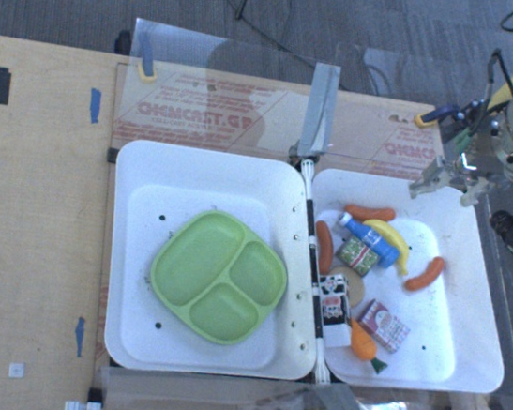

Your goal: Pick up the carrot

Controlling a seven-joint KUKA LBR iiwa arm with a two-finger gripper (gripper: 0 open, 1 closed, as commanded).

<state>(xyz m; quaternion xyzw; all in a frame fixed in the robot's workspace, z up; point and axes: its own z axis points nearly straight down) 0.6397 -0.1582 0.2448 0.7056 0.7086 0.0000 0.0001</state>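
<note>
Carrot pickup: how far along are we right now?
Nothing looks done yet. The carrot lies on the floor of the right bin, near its front edge, beside a small red carton. The tool hangs over the bin's far rim, well apart from the carrot. The whole approach, grasp and lift are left.

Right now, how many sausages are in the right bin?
3: one sausage at the pile's far side, one by the divider, one toward the right. Others may hide under the pile.

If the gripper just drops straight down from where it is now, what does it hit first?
Probably the right bin's bare back corner. The gripper hangs over that rim, well short of the carrot at the front. Depth is hard to judge here.
</note>
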